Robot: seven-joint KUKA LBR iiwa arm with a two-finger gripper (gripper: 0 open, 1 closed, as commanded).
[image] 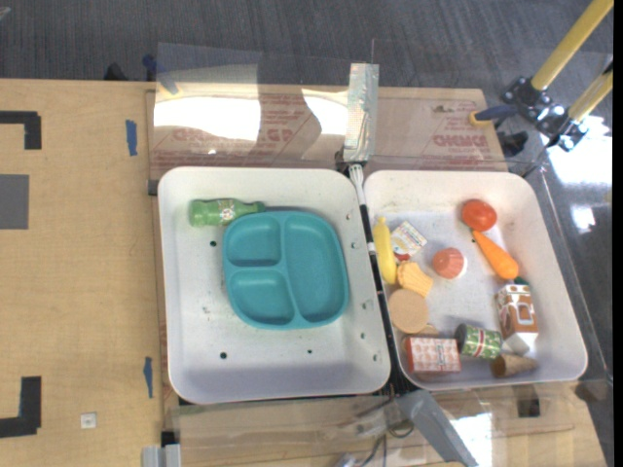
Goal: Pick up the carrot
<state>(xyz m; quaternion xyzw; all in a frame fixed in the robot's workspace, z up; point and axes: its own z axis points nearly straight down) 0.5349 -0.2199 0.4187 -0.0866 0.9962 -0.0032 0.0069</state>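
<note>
Right bin (560,290), near edge: red-label can (431,354), green can (479,341), ice-cream cone (513,364). Farther up: carrot (495,254) right of centre, just below tomato (478,213), open floor beside it. Left bin (185,290): teal divided plate (286,267), green bottle (224,210). Gripper state: cannot tell.

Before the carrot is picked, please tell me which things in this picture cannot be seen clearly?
- Small carton, camera view: its print is too small to read.
- Red-labelled can, camera view: label text blurred.
- Carrot, camera view: its upper end meets the tomato; touching or only overlapping cannot be told.
</note>
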